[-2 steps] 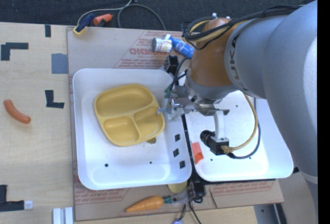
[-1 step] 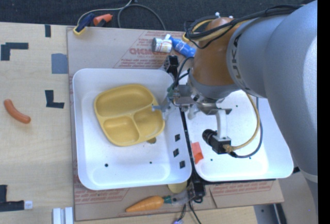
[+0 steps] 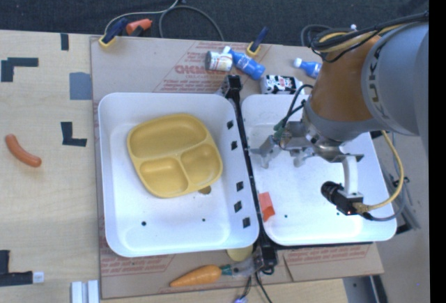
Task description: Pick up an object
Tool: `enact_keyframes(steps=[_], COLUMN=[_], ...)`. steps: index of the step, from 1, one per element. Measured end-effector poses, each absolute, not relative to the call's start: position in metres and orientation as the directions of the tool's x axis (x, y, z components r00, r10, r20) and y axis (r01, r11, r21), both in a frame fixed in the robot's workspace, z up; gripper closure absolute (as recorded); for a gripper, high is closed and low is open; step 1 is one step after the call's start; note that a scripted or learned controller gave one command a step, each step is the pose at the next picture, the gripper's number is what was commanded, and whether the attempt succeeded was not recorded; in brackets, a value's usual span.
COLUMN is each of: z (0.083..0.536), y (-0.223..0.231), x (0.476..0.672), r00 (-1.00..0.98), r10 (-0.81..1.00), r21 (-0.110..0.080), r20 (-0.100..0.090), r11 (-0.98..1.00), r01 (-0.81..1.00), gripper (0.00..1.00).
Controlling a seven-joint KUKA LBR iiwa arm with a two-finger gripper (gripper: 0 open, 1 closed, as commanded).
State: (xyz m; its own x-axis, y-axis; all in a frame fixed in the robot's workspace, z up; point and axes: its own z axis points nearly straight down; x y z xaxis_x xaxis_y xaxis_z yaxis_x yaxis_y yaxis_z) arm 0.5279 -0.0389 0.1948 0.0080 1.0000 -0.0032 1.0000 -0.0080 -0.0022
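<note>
The gripper (image 3: 282, 153), whether spread or closed I cannot tell, is hanging over the right bin (image 3: 362, 225), leaving the yellow divided plate (image 3: 174, 154) lying beyond it in the left bin (image 3: 115, 176).

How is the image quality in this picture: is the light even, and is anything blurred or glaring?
Camera view: light is even and soft; the yellow tray looks sharp, with a faint shadow under its lower edge; the white bins are bright but not washed out; the arm's wrist, nearest the camera, looks slightly soft.

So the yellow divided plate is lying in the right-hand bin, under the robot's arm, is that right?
Not quite. The camera view shows the yellow divided plate lying in the left-hand bin, away from the arm. The robot arm hangs over the right-hand bin.
</note>
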Motion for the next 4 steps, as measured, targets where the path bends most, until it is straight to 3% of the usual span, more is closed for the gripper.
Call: enact_keyframes(steps=[1, 2, 3, 4], z=[0.228, 0.181, 0.184, 0.184], y=[-0.075, -0.020, -0.087, -0.022], x=[0.595, 0.512, 0.565, 0.577], r00=[0.001, -0.003, 0.003, -0.007], r10=[1.000, 1.000, 1.000, 1.000], r21=[0.006, -0.012, 0.002, -0.001], r20=[-0.003, 0.003, -0.003, 0.002], r11=[-0.001, 0.003, -0.003, 0.007], r01=[1.000, 1.000, 1.000, 1.000], gripper=[0.00, 0.00, 0.00, 0.00])
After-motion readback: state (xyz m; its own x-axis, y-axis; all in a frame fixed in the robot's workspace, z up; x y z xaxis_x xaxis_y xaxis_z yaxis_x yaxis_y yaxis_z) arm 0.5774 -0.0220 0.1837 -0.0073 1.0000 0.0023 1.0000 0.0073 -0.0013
